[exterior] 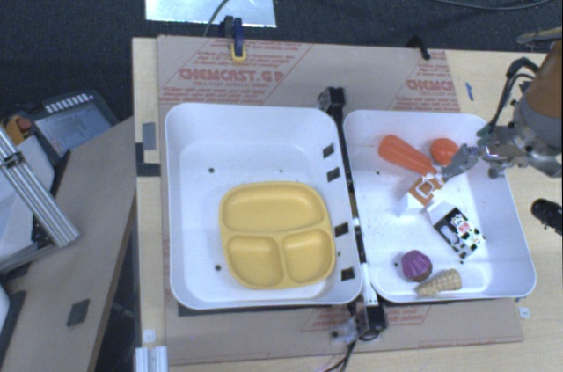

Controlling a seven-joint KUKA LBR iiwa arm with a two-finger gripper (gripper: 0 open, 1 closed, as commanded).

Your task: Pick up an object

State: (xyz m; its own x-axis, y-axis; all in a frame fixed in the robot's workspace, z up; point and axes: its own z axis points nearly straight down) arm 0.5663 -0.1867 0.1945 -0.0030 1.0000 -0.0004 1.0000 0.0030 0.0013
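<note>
Toys lie scattered in the right bin (519,269), at the right of the frame: an orange toy carrot (405,154) toward the top, a small orange ball (443,149) just beside it, an orange-and-white block (425,190) in the middle, a black-and-white patterned card (459,232) below that, and a purple ball (416,264) touching a toy ice-cream cone (439,281) at the bottom. The hand (466,157) hovers by the orange ball, and I cannot tell its state. The carrot looks light, stiff and smooth; gripping across its thick middle seems safest. The left bin (189,142) holds a yellow divided tray (276,233).
</note>
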